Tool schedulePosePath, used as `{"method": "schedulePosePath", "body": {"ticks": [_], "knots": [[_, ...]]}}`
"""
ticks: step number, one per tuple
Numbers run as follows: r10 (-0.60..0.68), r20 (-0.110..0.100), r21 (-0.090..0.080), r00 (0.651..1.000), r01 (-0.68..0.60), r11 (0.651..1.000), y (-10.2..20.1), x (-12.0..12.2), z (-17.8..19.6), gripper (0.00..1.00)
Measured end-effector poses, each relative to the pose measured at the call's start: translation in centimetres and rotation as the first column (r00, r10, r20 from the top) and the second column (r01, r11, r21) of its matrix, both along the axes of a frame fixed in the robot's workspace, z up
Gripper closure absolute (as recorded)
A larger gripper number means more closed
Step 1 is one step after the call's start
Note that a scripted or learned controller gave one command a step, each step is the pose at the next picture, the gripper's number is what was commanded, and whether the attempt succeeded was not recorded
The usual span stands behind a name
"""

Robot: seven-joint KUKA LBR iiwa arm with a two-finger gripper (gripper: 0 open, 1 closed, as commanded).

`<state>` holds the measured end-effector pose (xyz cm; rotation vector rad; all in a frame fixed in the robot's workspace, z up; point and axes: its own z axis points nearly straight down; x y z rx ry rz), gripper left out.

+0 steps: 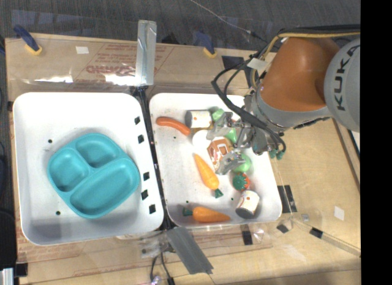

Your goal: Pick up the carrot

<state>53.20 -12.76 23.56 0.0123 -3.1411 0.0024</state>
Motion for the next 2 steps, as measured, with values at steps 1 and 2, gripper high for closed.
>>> {"method": "schedulePosePath", "body": {"ticks": [1, 2], "knots": [[0.171, 0.002, 0.001, 0.985, -0.171, 0.985, 0.4, -1.0, -14.4, 0.00], [0.180, 0.003, 0.001, 0.984, -0.180, 0.984, 0.6, -0.9, -13.4, 1.00]]}}
